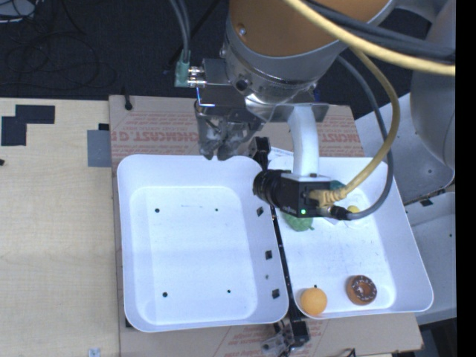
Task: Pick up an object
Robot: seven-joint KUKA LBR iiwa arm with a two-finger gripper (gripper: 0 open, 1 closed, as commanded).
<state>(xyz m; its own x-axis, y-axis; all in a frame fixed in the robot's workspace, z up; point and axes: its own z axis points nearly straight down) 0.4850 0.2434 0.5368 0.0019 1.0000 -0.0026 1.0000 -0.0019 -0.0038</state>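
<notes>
Arm enters from right, orange band high in frame, wrist tilted down over far edge of the left bin (141,199). Gripper (222,149) hangs at that bin's far rim; cannot tell its state.

Right bin (401,266) holds an orange ball (313,301) at near-left corner, a brown ring-shaped donut (361,289) just beside it, apart. A green object (299,222) lies partly hidden under a black camera unit (291,193).

Cardboard (156,129) beneath bins bears red mirrored print, not readable.
</notes>
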